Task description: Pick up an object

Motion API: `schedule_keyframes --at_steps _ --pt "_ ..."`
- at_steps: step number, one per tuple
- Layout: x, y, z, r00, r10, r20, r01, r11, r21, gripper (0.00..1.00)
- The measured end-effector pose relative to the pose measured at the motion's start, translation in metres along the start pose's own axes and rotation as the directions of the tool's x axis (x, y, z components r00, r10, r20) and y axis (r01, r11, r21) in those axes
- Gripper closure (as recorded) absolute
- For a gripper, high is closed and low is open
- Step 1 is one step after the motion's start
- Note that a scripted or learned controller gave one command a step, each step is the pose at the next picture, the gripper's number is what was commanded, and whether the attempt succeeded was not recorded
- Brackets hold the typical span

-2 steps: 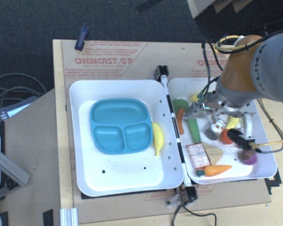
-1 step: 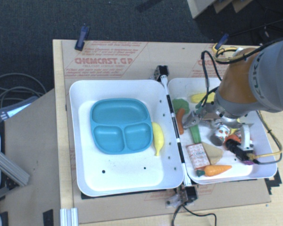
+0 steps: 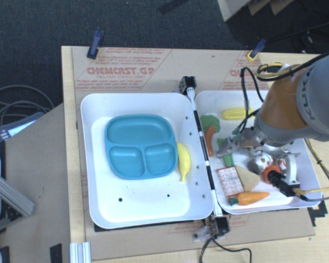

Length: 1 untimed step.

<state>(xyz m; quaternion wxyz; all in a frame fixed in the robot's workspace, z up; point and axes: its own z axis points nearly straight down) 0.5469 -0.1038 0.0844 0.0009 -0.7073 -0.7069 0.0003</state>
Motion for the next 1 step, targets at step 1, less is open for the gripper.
schedule_keyframes --at_steps 1 --pt "0.0004 0.0003 -0.0098 1.000 0.000 0.000 0.000 1.000 -0.001 1.00"
